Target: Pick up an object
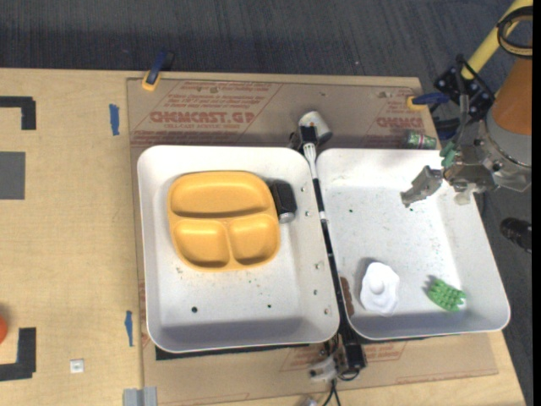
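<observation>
In the left bin (161, 311) a yellow divided plate (225, 218) lies flat, and a small black object (284, 200) touches its right edge. Near the front of the right bin (482, 252) sit a white lumpy object (379, 288) and, to its right, a small green toy (445, 294). My gripper (440, 189) hangs over the right bin's far right part, well behind both of those things. Its fingers stand apart, so it is open, and nothing is between them.
A black-and-white object (311, 130) lies on the cardboard sheet (211, 108) just behind the seam between the bins. Blue and yellow clamps (155, 70) hold that sheet at its back corners. The arm's grey body (507, 155) covers the right bin's far right corner.
</observation>
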`<state>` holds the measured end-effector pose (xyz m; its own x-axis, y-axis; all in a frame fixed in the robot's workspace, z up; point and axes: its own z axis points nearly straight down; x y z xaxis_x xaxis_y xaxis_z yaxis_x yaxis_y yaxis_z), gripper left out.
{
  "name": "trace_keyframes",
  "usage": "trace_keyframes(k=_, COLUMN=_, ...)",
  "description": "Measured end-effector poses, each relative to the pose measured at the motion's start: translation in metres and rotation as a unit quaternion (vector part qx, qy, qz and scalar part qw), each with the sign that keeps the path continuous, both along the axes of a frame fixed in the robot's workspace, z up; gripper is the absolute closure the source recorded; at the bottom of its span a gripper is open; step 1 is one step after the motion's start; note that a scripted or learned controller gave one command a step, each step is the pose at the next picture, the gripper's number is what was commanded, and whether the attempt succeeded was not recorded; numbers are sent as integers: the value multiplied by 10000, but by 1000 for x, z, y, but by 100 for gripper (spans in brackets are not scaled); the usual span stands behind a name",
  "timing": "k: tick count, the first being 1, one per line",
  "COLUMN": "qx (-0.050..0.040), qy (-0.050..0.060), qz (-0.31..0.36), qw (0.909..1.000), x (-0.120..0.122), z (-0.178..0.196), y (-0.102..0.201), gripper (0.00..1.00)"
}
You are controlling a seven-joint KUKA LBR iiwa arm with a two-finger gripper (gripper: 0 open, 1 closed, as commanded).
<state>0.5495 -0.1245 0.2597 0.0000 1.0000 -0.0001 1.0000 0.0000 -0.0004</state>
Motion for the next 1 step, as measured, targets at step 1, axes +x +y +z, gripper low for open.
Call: trace_keyframes(k=1, qx=3, qy=-2, qz=1010, qw=9949, x=-22, z=-148, y=27, gripper=0)
